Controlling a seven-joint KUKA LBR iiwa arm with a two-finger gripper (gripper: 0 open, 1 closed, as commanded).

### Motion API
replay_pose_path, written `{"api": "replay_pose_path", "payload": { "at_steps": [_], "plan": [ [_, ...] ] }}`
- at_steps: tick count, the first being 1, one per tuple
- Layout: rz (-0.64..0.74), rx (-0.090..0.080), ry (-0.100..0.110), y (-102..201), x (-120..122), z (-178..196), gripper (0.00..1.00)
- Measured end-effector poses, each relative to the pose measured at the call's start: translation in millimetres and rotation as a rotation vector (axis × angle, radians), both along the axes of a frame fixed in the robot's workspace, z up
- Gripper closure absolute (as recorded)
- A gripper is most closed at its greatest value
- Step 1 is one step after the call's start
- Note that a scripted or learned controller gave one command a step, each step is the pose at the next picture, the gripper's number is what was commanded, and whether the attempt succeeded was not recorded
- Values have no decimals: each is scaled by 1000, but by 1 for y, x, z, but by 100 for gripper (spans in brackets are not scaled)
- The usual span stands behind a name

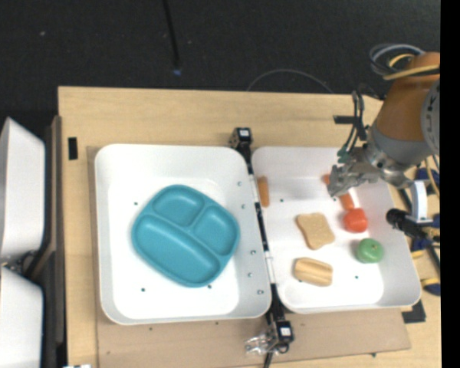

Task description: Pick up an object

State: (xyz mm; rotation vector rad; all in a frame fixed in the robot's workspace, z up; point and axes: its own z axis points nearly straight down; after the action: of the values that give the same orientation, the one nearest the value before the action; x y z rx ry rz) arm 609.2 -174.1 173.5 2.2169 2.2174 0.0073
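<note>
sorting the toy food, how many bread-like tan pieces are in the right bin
2. A flat tan toast slice lies mid-bin; a rounded tan bread roll sits just below it toward the front edge. The gripper may hide more at the back.

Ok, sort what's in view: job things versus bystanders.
Job: gripper; pickable items in the right bin: orange-red piece, green ball, bread slice, bread roll, small sausage.
Bystanders: blue divided plate, left bin.

My tool (342, 184) hangs over the right bin (291, 167), just above an orange carrot (353, 215). A teal plate (185, 234) lies in the left bin (115, 175).
</note>
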Motion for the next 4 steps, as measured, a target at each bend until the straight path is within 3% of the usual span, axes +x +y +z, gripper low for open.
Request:
{"api": "replay_pose_path", "payload": {
  "at_steps": [1,2,4],
  "plan": [
    [2,0,1,-1,2,50,100],
    [7,3,5,54,-8,63,100],
    [6,2,8,153,-29,51,100]
  ]
}}
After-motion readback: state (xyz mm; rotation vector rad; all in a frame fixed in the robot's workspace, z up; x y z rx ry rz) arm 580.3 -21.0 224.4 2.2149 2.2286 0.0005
